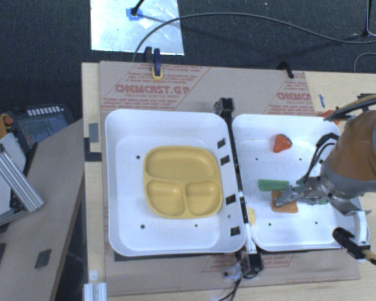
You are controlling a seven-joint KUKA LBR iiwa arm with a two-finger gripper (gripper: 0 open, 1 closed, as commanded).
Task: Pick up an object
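Gripper (pixel 287 197) at right bin (pixel 263 240) centre, low over orange block (pixel 289 207), green block (pixel 272 185) just left; jaw opening cannot be told. Yellow tray (pixel 180 182) in left bin (pixel 122 231).

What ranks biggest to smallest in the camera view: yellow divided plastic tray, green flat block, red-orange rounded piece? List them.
1. Yellow divided plastic tray, by far the largest.
2. Green flat block.
3. Red-orange rounded piece.
The last two look close in size; the block is longer, and the arm may hide its right end.
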